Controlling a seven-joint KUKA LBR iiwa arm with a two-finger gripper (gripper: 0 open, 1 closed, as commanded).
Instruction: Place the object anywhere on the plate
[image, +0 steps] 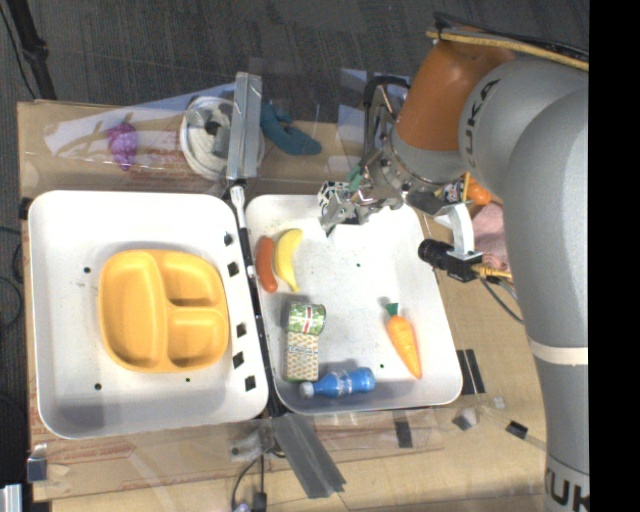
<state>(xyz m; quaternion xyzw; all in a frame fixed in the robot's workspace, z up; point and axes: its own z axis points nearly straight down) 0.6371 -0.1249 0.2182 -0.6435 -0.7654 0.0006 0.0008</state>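
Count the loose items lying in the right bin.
5: hot dog and banana at upper left, can in the middle, bottle along the near edge, carrot at right.

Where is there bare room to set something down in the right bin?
Bare floor lies between the banana and the carrot, below the gripper. The lower left is crowded: box, blue bottle. The yellow plate has bare compartments.

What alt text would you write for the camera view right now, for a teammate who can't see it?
The gripper hangs over the far edge of the right bin, which holds a banana, a sausage, a can, a blue bottle and a carrot. The left bin holds a yellow divided plate with nothing on it.
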